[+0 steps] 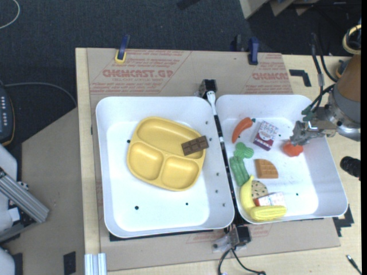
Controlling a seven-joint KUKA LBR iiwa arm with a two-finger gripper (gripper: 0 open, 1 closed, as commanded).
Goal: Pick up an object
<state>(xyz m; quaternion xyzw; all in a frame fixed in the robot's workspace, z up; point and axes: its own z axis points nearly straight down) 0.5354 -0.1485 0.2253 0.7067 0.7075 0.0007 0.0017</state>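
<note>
Overhead slanted view of the table (172, 67) with two shallow white bins side by side. The arm (350, 90) enters from 3 o'clock, its wrist bent down over the right bin (321, 179), so that the gripper (298, 137) hangs at the bin's 2 o'clock area. Directly under its tip lies a small red-orange toy (293, 149), apparently a tomato; the gripper touches or nearly touches it, and whether it is spread or pinched on the toy cannot be told.

At the right bin's 11 o'clock lies an orange carrot (242, 128), with a small red-and-white packet (265, 135) just beside it. Near the centre sits a brown waffle-like piece (266, 168). Along the 9 o'clock wall lies a green vegetable (239, 162); at 7 o'clock are a yellow banana (248, 195) and corn cob (268, 213).

The left bin (114, 193) holds a yellow divided plate (160, 153), with a brown chocolate bar (194, 146) resting on its 2 o'clock rim.
</note>
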